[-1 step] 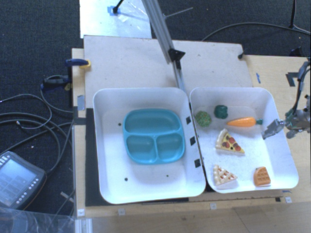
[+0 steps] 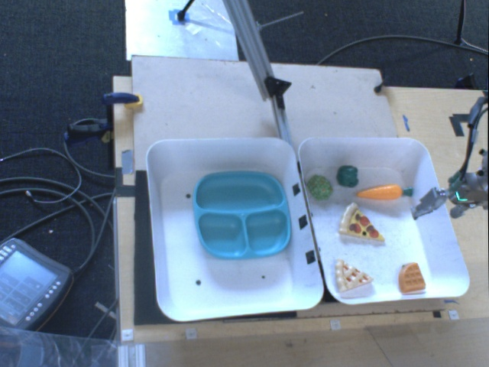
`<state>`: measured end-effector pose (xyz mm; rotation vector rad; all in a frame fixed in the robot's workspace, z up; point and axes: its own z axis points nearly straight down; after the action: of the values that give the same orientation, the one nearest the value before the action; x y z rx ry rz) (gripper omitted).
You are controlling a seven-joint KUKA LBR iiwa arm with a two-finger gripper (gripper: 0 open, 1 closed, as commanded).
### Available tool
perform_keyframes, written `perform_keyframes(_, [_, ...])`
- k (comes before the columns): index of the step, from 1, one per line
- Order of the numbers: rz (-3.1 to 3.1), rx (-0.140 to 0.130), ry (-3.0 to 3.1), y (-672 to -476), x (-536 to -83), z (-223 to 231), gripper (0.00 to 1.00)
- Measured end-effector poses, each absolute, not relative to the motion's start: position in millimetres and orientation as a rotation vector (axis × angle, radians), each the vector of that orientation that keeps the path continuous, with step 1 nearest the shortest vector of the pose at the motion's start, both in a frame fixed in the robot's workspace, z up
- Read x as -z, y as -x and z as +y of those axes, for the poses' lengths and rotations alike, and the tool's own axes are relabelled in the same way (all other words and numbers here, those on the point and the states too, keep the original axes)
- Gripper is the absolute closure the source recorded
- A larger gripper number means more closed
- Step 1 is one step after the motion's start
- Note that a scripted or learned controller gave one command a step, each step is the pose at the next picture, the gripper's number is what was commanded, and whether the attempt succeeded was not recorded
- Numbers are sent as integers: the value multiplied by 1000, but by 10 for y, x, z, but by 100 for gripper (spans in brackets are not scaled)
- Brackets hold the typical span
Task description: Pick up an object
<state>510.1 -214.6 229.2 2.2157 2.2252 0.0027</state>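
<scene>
Orange and pale, the toy foods sit scattered in the right bin (image 2: 439, 176), and none of them is lifted yet. Nearest me, along that bin's front edge, I see a small orange block (image 2: 412, 278) at the front right corner and a waffle-like wedge (image 2: 352, 275) to its left. Further in, near the middle, lies a pizza slice (image 2: 361, 225). Beyond it a carrot (image 2: 380, 193) lies crosswise, with a light green lump (image 2: 319, 186) by the left wall and a darker green piece (image 2: 348, 176) toward the back.

My gripper (image 2: 428, 202) hangs at the bin's right edge, just beside the carrot's leafy end, with nothing between its fingers that I can make out; how wide they stand I cannot tell.

I judge this the approach step, before any grasp. Next I would need to bring the tool over one piece, likely the carrot or pizza slice, line the fingers across its narrow side and descend.

The left bin (image 2: 168, 167) carries a blue divided tray (image 2: 243, 213).
</scene>
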Motion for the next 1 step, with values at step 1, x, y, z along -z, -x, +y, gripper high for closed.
perform_keyframes(1, [2227,1,-2219,-5181,-1745,-2079,0])
